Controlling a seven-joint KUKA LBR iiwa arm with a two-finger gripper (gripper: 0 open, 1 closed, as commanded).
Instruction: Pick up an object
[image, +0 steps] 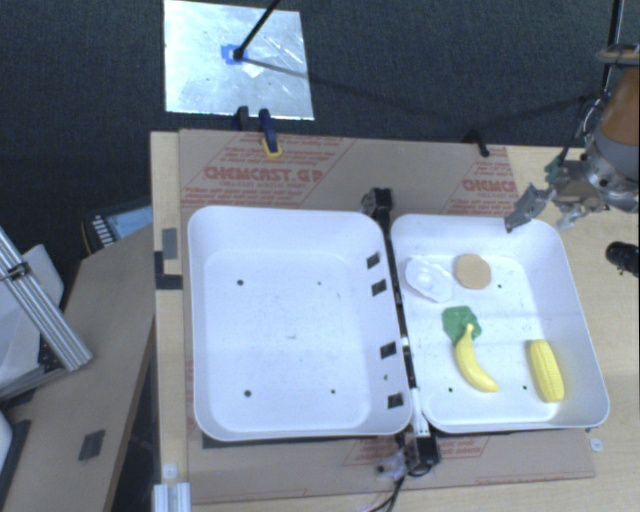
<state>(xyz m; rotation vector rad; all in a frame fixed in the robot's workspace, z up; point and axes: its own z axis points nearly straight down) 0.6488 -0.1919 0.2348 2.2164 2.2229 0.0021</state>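
Objects for picking all lie in the right bin (575, 300), which serves as the landmark: a yellow banana with a green stem end (470, 352) near its middle, a yellow corn cob (545, 370) toward its near right corner, a tan round disc (472, 271) toward its far edge, and a clear, whitish crumpled piece (430, 279) just beside the disc on the side nearest the divider. None of them touches another, except that the clear piece and the disc sit very close. They look like light plastic toy food, probably stiff and somewhat smooth, so a grip across the narrow width of the banana's body or the corn's middle seems the safest; the flat disc offers little to close on, and the clear piece is likely thin and flimsy. The left bin (200, 300), beyond the divider from the right bin, has bare white floor. The gripper (550, 200) hangs over the far right corner of the right bin, above its rim and apart from every object; its fingers appear spread, with nothing between them.
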